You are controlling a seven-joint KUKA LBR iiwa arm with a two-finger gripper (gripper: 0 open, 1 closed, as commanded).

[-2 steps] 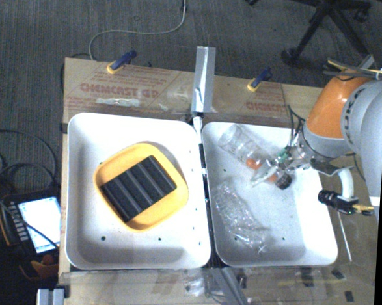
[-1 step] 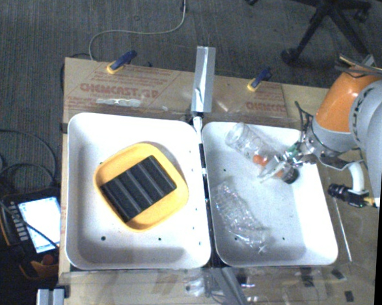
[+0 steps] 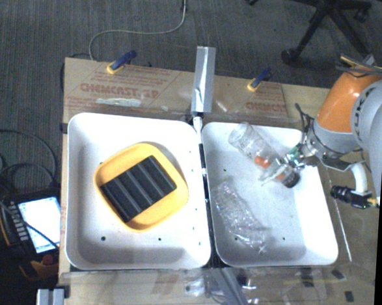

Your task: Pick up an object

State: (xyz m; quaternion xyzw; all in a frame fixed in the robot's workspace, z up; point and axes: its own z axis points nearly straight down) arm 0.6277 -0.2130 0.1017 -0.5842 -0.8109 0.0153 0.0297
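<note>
From my seat the gripper (image 3: 289, 167) sits low over the right bin (image 3: 315, 245), near its far right corner, with the arm (image 3: 350, 114) coming in over that bin's right edge. I cannot tell how the gripper is set — the end of it is a dark, cluttered blur. Just beside it, toward the far edge of the bin, lies a clear plastic bottle (image 3: 251, 143) on its side, with something small and orange (image 3: 262, 161) at the end nearest the gripper; whether tool and bottle are touching I cannot make out. I judge this to be the approach-and-grasp step, with the bottle the likely target, and nothing visibly lifted yet. The next move calls for a confirmed grip before any lift — clear, rounded plastic may slip or roll. Further out, a crumpled clear plastic piece (image 3: 238, 210) lies toward the near middle of the same bin, apart from the gripper. In the left bin (image 3: 80, 239) rests a yellow tray-like object (image 3: 142, 185) with a dark ribbed insert, well away.
</note>
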